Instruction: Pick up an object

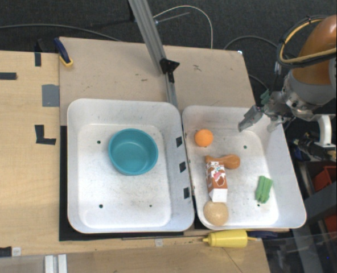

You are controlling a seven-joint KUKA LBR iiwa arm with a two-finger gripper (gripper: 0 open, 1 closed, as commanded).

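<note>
Yellow plastic is seen nearest the camera: a mustard bottle [228,239] lies on its side on the desk [117,73], just outside the front rim of the right bin [282,169]. Inside that bin, a tan ball [216,213] rests by the front wall, touching the end of a small red-and-white carton [217,182] that lies flat. A green piece [263,189] is placed to the right of the carton, apart from it. A brown pear-like object [227,161] lies at the carton's far end, and an orange ball [204,138] sits beyond it, near the wall shared with the left bin [83,169]. A teal bowl [134,151] stands upright near the middle of the left bin.

Farther back, the gripper [261,119] is held above the far right corner of the right bin, its two fingers spread apart with nothing between them, well apart from the objects. A grey metal bar [148,27] is seen slanting across the desk's far side, and a yellow-and-blue tool [63,51] lies at the far left corner.
</note>
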